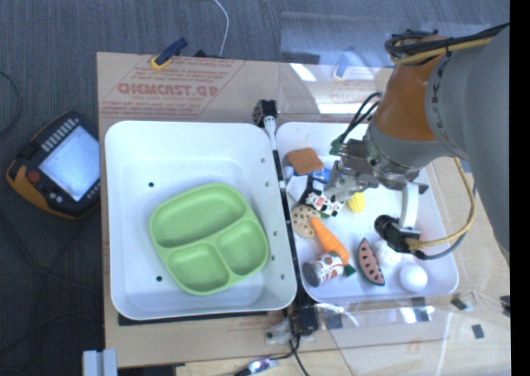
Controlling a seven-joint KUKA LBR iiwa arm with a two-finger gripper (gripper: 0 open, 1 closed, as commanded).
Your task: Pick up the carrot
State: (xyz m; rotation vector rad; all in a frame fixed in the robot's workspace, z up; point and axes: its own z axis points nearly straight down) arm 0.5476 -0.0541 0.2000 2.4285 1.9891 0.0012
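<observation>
Pincer: positioned low over the right bin, near that bin's centre, among the toys. Whether it is open or closed cannot be told from this angle, and nothing can be seen held in it.

Arm: enters from the right edge of the desk, grey body with orange band just above the wrist, wrist bent downward into the right bin. Black and yellow cables run along it.

Carrot: orange, lying on the floor of the right bin near its left wall, slanted, tip toward the bin's front corner. Just below and left of the pincer; not between any fingers that can be seen.

Other contents, right bin: brown toast-like piece toward the back left; round cookie touching the carrot's upper end; small yellow item beside the pincer; watermelon slice and white egg toward the front right; small red-and-white can at the front, just beside the carrot's tip.

Left bin: holds a green divided plate, three compartments.

Off the desk's left edge, on the floor: a handheld pendant with screen.
</observation>
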